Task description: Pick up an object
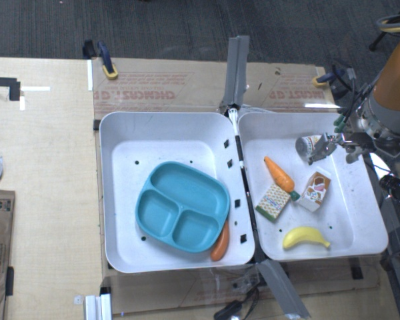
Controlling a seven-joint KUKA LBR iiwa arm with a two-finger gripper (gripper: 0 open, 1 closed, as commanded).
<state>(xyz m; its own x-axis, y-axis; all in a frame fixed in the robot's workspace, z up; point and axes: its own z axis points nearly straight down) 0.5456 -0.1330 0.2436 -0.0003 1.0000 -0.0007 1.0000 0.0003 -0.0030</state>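
Cardboard [187, 85] with mirrored red lettering behind bins, claw [333, 144] state unclear, beside silver can [307, 146]

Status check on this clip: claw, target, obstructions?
Claw at right bin's far side, beside small silver can. Grip state unclear. Orange carrot and small white carton lie close by.
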